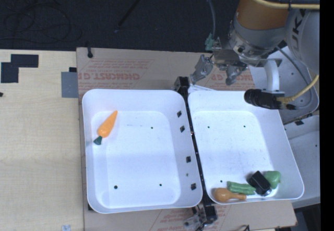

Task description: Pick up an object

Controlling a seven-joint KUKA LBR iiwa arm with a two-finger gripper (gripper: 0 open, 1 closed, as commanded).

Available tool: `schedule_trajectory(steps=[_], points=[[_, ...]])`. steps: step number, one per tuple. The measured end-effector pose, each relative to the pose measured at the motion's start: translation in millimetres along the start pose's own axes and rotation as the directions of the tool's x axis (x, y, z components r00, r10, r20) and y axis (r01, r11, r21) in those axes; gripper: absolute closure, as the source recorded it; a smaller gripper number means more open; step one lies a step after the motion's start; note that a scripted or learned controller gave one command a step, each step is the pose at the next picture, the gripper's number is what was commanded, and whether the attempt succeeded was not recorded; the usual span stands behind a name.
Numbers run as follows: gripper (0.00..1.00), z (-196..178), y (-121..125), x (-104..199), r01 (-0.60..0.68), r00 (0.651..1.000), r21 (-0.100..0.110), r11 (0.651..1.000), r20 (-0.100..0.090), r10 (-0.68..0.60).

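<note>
pale wooden benchtop (36, 141) under a brown cardboard sheet (141, 71), dark cable-strewn floor (104, 5) behind

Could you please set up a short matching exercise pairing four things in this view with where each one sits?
Things:
1. carrot
2. black block
3. claw
4. orange pear-shaped toy

Places:
A. above the far edge of the right bin
B. upper left of the left bin
C. near rim of the right bin, left of the green pieces
D. near right corner of the right bin, on the green pieces

Pairs: 1-B, 2-D, 3-A, 4-C
</note>
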State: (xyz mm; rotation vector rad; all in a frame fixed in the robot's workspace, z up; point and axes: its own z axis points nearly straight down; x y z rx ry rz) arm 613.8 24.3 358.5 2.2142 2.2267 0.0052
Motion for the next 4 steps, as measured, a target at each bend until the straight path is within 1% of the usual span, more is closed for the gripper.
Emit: schedule_trajectory(steps=[1, 2, 3, 4], points=[[0.00, 105.7, 20.9, 154.0, 0.008, 1.000, 0.014, 1.000, -0.002, -0.008], [1.00, 89.3, 22.4, 144.9, 0.000, 1.000, 0.009, 1.000, 0.003, 0.000], [1.00, 58.8, 31.4, 194.0, -0.001, 1.000, 0.003, 1.000, 0.000, 0.001], [1.00, 158.3, 28.4, 178.0, -0.006, 1.000, 0.015, 1.000, 0.006, 0.006]])
